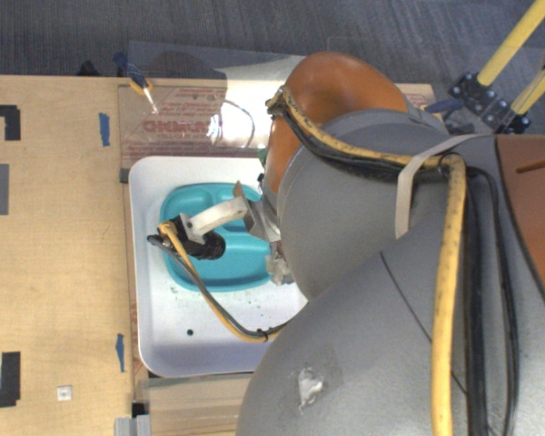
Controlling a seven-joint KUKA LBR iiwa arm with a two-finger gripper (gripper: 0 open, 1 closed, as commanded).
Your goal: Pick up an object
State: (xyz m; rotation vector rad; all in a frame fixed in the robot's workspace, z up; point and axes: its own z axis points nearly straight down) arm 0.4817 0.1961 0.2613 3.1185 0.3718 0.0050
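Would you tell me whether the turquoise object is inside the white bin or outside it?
Inside: the turquoise object lies on the floor of the white bin, with white showing past its left and lower edges; the arm hides its right side.

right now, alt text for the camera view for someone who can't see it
A grey arm with an orange band reaches down over a white bin, hiding part of it. A teal dish lies in the bin, partly under the arm. The bin sits on a tan bench.

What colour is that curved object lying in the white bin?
The curved object is turquoise; camera view.
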